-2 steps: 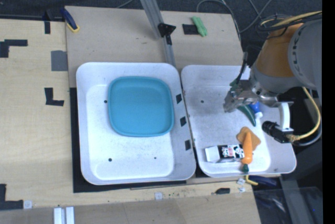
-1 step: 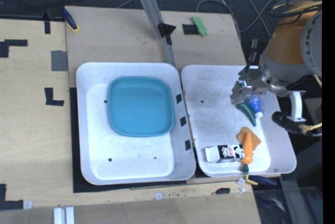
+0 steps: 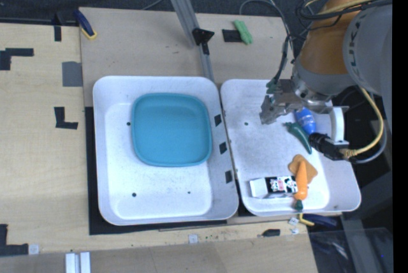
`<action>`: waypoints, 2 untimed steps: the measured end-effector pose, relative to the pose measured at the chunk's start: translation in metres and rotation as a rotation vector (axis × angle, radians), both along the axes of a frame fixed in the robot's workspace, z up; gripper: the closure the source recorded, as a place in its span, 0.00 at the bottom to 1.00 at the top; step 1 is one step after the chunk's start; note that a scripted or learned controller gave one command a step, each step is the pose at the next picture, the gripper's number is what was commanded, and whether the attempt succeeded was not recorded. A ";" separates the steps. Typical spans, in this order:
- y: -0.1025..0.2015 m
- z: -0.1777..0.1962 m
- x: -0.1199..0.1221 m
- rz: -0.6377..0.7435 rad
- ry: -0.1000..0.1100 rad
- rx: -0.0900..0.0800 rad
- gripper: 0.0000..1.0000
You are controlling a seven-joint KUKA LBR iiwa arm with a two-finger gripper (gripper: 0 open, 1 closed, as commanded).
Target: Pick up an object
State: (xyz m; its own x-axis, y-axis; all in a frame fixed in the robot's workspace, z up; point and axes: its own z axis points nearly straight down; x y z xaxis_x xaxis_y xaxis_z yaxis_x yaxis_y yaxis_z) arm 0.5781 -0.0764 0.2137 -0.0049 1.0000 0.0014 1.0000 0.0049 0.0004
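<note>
My gripper (image 3: 273,108) hangs over the upper part of the right bin (image 3: 255,144), fingers pointing down and left. Nothing shows between them. Just right of it lie a blue object (image 3: 306,120) and a dark green curved piece (image 3: 298,134). Nearer the front right corner rests an orange carrot-shaped toy (image 3: 302,176) beside a small white and black box (image 3: 274,186). The left bin (image 3: 115,163) holds a turquoise square plate (image 3: 171,129).
A grey metal pole (image 3: 185,4) slants down to the bench behind the bins. A green marker (image 3: 243,32) and a blue-yellow clamp (image 3: 87,26) lie on the bench at the back. Cables (image 3: 357,147) loop around the arm on the right.
</note>
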 end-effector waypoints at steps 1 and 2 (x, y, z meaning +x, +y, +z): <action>0.050 -0.004 0.004 0.000 0.001 0.000 1.00; 0.098 0.002 -0.010 -0.001 0.001 0.000 1.00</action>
State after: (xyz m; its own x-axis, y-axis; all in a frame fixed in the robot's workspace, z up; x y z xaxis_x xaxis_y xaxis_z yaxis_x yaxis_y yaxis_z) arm 0.5683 0.0215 0.2154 -0.0041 1.0000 0.0011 1.0000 0.0041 -0.0001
